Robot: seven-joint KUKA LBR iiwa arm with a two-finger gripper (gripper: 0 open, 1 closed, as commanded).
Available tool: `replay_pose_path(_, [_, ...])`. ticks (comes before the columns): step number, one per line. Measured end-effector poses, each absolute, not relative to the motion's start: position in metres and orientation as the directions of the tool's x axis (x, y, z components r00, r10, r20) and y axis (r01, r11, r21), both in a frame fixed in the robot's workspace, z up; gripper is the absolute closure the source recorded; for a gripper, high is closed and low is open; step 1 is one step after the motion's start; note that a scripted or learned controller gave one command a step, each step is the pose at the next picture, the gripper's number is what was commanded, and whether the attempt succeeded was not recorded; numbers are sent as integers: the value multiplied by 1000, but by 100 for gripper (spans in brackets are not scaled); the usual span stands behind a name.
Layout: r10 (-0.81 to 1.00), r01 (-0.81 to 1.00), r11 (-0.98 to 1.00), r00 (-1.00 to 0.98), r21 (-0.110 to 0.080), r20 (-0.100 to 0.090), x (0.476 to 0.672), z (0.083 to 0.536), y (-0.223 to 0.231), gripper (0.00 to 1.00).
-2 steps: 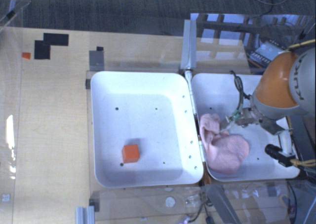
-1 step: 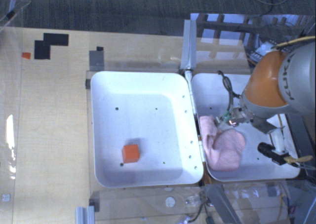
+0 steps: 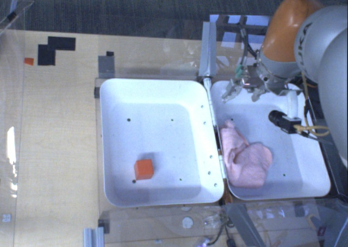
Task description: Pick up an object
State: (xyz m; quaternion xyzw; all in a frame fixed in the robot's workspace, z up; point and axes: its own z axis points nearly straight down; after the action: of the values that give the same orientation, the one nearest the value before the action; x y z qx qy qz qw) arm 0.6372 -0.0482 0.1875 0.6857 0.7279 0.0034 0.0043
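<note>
My gripper (image 3: 241, 94) hangs over the far end of the right bin (image 3: 304, 186), below the orange band of the arm. Its two fingers (image 3: 227, 93) are spread, so it is open, and nothing sits between them. A crumpled pink cloth (image 3: 247, 160) lies in the right bin against its left wall, nearer the camera than the gripper and well apart from it. A small orange cube (image 3: 144, 169) rests on the floor of the left bin (image 3: 114, 131), toward its near left corner.
The grey arm (image 3: 326, 61) covers the upper right of the view. A black cable fitting (image 3: 281, 120) hangs from it over the right bin. The divider between the bins (image 3: 216, 137) runs beside the cloth. Black and orange markers (image 3: 51, 50) lie on the bench at far left.
</note>
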Motion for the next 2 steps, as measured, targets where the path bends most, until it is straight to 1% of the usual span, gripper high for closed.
replay_pose_path(1, [987,987,161,-161,11,-2,581,96,-82,0])
replay_pose_path(2, [973,973,230,-230,19,-7,532,92,-108,0])
